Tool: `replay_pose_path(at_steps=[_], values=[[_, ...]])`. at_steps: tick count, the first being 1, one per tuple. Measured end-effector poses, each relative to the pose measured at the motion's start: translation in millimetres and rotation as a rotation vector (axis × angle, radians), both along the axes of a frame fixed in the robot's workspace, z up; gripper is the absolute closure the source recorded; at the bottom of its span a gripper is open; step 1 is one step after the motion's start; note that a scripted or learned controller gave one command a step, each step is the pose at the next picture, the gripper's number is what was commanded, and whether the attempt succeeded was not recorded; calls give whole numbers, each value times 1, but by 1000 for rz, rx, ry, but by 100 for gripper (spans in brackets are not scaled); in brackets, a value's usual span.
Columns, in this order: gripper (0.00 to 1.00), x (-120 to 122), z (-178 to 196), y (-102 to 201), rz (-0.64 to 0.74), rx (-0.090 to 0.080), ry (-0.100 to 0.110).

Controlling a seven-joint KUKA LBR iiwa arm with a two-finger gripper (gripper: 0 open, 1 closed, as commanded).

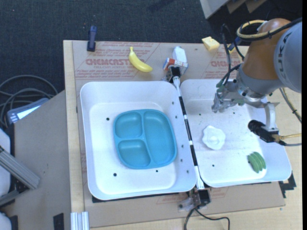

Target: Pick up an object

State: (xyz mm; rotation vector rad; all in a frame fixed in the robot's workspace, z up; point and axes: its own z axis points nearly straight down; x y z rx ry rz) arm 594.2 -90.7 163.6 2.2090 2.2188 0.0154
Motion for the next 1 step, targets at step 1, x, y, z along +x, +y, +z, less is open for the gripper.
replay_pose_path(at_steps=[1], values=[[0, 0, 0, 0, 0, 0, 0]])
